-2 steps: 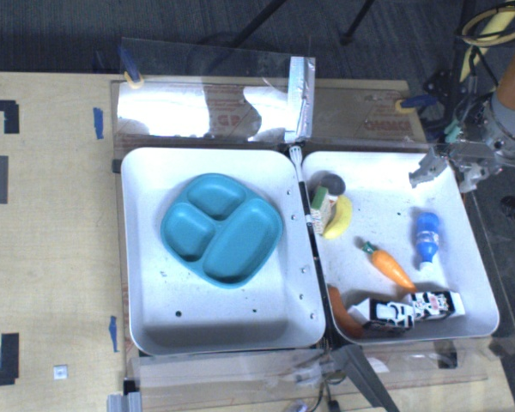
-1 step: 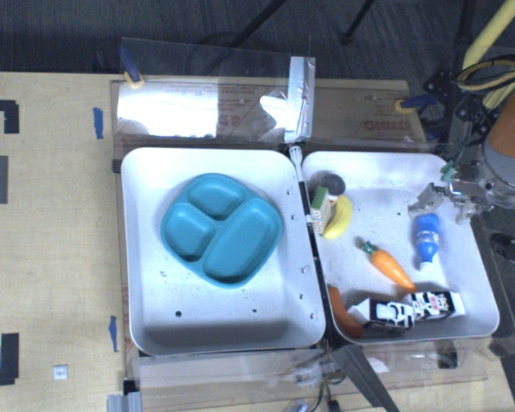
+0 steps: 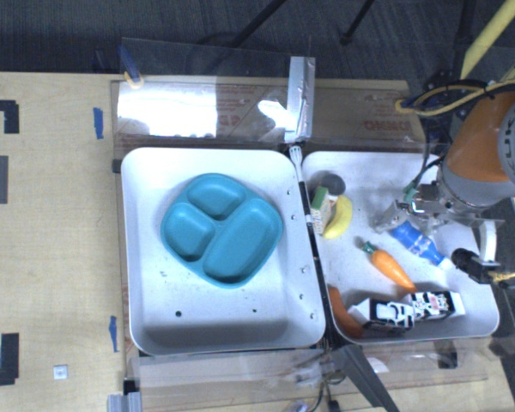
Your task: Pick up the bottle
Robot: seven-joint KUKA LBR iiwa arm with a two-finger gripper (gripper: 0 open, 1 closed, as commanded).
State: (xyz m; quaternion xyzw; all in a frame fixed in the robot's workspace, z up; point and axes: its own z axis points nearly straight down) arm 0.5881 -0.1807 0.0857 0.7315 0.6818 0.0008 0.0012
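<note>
Nearest cam: black-and-white carton (image 3: 412, 308) at right bin's (image 3: 489, 320) 6 o'clock. Blue bottle (image 3: 416, 242) lies mid-bin, long axis running 10 to 4 o'clock. Claw (image 3: 422, 202) hovers just off its 12 o'clock end; finger spread can't be told, nothing visibly gripped.

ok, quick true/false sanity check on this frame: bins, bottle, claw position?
1. The blue divided plate lies in the left bin. True.
2. The bottle lies in the left bin. False: it lies in the right bin.
3. The claw is over the right bin, by the bottle's end. True.
4. The carrot lies on the blue plate. False: it lies in the right bin, near the bottle.
5. The banana is near the divider between the bins. True.
</note>
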